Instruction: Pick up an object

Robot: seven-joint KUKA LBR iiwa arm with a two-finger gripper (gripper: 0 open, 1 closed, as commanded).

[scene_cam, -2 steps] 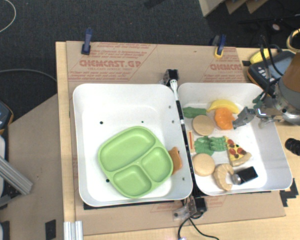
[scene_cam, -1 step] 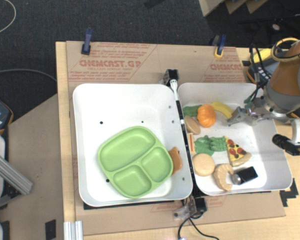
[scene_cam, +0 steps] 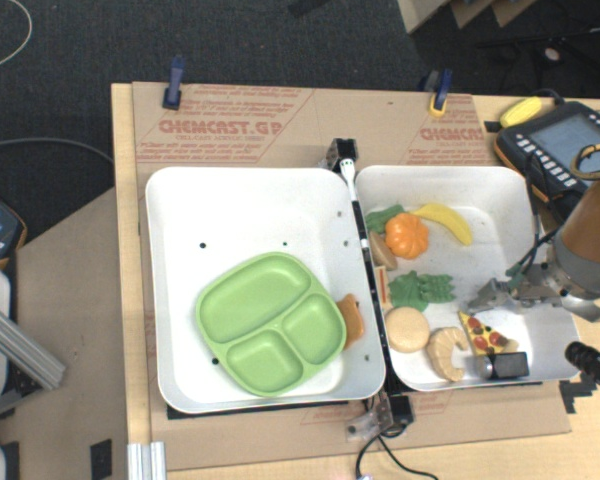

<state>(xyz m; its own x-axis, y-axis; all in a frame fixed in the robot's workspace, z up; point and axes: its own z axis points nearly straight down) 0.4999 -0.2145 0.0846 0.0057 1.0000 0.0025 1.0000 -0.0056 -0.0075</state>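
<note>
My gripper [scene_cam: 488, 293] reaches in from the right and hangs low over the right bin [scene_cam: 450, 180], just right of a green leafy piece [scene_cam: 420, 290]. Nothing shows between its tips. Near it lie a pizza slice [scene_cam: 482, 334], a round tan biscuit [scene_cam: 408, 329] and a pale bread piece [scene_cam: 446, 353]. Farther back sit an orange fruit [scene_cam: 406, 235], a yellow banana [scene_cam: 446, 219] and another green leaf [scene_cam: 383, 218]. A small dark block [scene_cam: 507, 365] rests at the bin's front.
The left bin [scene_cam: 180, 208] holds a green divided plate [scene_cam: 269, 321] with a brown piece [scene_cam: 351, 318] at its right rim. A black divider [scene_cam: 358, 230] separates the bins. A teach pendant [scene_cam: 555, 143] lies at the back right.
</note>
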